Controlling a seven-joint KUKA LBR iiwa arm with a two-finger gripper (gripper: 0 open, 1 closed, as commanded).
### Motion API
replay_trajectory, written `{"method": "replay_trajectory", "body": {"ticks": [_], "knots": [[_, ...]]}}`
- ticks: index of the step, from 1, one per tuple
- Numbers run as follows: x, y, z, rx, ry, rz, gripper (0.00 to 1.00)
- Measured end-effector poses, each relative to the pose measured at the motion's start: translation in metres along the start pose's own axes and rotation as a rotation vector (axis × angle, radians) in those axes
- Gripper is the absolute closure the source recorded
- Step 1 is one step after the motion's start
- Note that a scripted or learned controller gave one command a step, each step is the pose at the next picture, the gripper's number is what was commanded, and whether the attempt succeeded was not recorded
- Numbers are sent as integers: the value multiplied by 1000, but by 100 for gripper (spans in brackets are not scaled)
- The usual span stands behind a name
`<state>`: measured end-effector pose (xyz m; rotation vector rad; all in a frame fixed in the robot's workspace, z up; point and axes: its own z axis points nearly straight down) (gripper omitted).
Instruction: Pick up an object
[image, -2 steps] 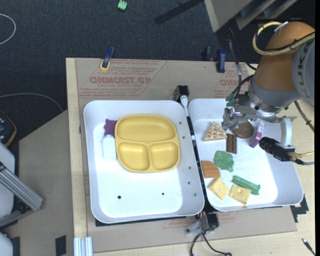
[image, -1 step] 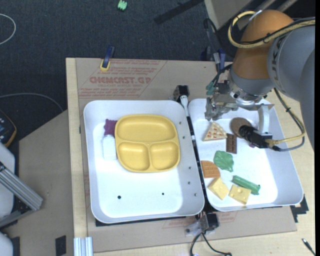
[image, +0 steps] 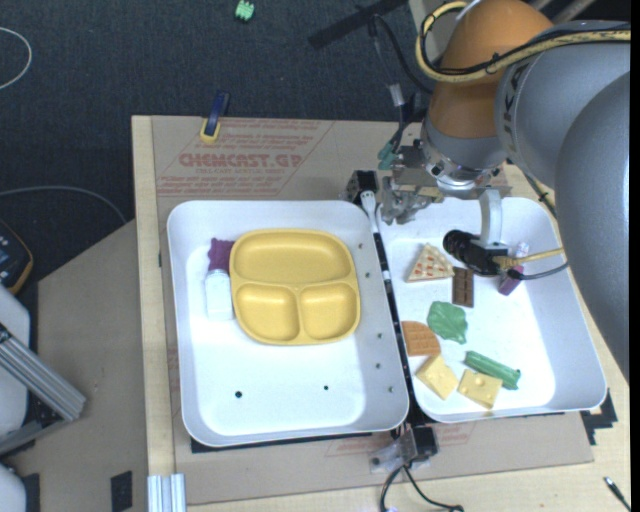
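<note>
Camera view puts your likeliest target, the pizza slice (image: 431, 264), in the right bin (image: 560, 340), just below the hand (image: 412, 200); whether that hand is open, you cannot tell. Crowding neighbours could spoil your grasp.

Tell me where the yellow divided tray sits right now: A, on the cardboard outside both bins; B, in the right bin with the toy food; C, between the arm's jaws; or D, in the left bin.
D: the yellow divided tray lies flat on the floor of the left bin, beside a small white and purple item, apart from the toy food in the right bin.
</note>
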<state>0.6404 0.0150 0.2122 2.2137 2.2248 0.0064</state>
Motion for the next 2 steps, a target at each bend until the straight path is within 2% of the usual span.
{"method": "replay_trajectory", "body": {"ticks": [1,2], "knots": [[28,14,-22,-1,0,1,100],[19,20,-22,1,-2,5,100]]}}
